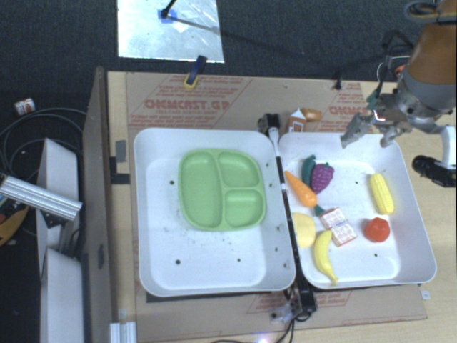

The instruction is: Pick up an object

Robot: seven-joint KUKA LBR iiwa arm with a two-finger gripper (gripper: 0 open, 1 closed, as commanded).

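The right bin (418, 252) holds several toy foods: an orange carrot (300, 189), purple grapes (323, 177), a dark green piece (308, 168), a corn cob (381, 193), a red tomato (377, 229), a banana (325, 256), a pale yellow fruit (303, 229) and a small red-and-white box (338, 226). My gripper (369, 136) hangs over the bin's far edge, up and right of the grapes. Its fingers (351, 133) stand spread apart, open, with nothing between them.
The left bin (161, 263) bears a green divided plate (220, 189). A small carton (298, 121) stands just behind the two bins, outside them. Cardboard lies under the bins, and a foil sheet (170, 20) lies on the floor far behind.
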